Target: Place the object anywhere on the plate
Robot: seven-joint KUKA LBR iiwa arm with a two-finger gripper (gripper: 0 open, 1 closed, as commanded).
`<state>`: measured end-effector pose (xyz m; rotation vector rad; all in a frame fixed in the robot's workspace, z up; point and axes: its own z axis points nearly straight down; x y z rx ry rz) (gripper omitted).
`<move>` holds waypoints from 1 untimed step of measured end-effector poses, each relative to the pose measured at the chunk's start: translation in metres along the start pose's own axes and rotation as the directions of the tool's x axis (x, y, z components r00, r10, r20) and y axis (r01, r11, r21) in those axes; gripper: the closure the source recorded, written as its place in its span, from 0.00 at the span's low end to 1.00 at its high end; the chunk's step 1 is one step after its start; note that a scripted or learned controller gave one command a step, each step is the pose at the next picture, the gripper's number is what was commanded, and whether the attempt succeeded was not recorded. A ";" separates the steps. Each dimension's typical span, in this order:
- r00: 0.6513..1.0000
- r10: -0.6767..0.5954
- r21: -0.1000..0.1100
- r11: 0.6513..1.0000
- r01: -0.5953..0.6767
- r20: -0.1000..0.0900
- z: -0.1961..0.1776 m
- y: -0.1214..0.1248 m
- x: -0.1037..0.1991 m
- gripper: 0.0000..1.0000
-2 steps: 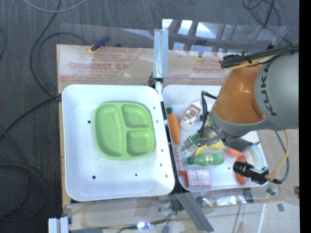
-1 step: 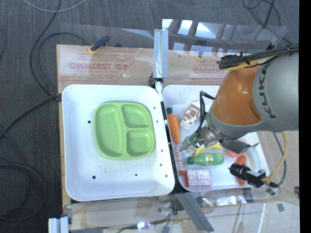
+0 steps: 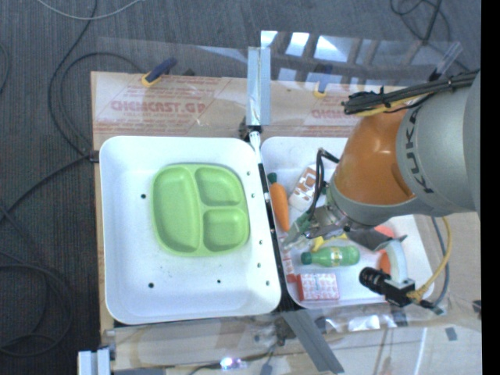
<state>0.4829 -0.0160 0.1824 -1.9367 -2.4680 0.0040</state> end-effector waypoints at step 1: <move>0.999 0.044 -0.001 0.999 -0.044 0.001 0.000 0.003 0.011 1.00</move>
